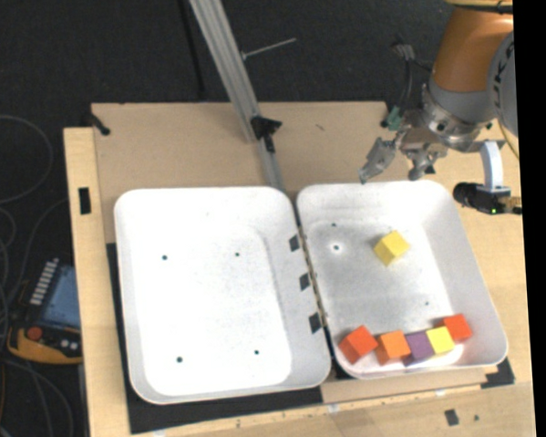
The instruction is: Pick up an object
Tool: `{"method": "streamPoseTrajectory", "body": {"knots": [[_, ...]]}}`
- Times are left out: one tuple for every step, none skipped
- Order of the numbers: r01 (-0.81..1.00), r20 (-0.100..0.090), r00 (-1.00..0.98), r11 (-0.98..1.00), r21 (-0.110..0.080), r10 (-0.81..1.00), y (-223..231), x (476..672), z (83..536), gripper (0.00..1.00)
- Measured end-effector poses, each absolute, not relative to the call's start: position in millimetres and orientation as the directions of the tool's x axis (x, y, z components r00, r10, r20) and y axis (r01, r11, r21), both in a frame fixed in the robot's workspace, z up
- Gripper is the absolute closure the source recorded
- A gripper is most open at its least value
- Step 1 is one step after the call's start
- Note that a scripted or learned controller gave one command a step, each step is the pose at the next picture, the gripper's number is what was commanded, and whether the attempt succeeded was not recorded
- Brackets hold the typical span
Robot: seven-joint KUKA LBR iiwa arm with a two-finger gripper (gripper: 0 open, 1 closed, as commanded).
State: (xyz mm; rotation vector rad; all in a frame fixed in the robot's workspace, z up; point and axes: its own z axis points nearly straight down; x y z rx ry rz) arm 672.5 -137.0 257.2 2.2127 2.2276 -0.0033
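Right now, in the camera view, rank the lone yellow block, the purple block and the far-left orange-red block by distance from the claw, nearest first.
From the claw, above the right bin's back edge:
1. Yellow block, alone mid-bin.
2. Purple block, in the front row.
3. Orange-red block, at the row's left end; close to the purple one, so this order is loose.

Below the gripper's [399, 160] metallic-looking fingers [377, 161] lie two smooth white plastic-looking bins [134, 266], faintly speckled, on a matt tan bench [159, 128] like raw board, with matt blocks [392, 247] in the nearer bin and a dull metal rail [228, 55] beyond.
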Motion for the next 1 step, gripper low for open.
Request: {"method": "streamPoseTrajectory", "body": {"knots": [[1.0,-0.002,0.004,-0.004,-0.005,1.0,-190.0,678.5,160.4,0.0]]}}
